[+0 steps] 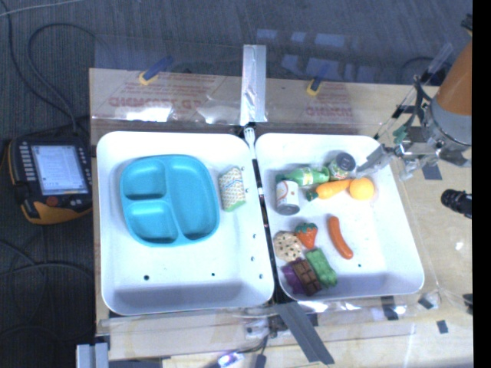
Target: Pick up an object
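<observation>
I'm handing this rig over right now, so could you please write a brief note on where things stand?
Claw: above the right bin's far right corner, nothing visibly held; open or shut cannot be told.
Right bin: green bottle, can, carrot, orange fruit, sausage, strawberry, cookie, and more.
Left bin: blue divided plate, small wrapped item.
Done: nothing picked.
Left: grasp and lift one object.

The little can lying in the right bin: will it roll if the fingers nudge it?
Probably. The can lies on its side on the smooth bin floor, so a push across its axis should roll it. The green bottle touching it may block rolling that way. Being small, it likely weighs little.
</observation>
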`<control>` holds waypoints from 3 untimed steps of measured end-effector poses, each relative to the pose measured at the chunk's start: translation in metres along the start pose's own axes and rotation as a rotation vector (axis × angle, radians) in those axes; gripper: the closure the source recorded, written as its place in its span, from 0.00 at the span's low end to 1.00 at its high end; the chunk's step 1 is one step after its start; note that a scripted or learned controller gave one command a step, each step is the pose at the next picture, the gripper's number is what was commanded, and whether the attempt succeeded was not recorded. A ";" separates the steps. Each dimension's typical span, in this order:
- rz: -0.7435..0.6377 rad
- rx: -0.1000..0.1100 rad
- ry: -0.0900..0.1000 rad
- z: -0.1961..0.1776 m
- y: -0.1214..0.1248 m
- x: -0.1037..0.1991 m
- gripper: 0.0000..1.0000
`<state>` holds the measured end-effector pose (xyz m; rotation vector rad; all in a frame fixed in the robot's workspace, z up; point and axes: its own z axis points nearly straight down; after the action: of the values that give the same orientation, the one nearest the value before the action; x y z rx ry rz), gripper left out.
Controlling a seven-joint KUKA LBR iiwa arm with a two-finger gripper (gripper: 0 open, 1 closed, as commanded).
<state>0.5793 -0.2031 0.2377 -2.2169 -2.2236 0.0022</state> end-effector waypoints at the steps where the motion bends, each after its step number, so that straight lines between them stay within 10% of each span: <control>1: -0.052 -0.002 -0.004 0.144 0.047 0.019 0.00; 2: -0.054 0.000 -0.005 0.135 0.047 0.020 1.00; 3: -0.163 -0.001 -0.003 0.047 0.028 0.062 1.00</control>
<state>0.6073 -0.1406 0.1904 -2.0302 -2.3989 0.0045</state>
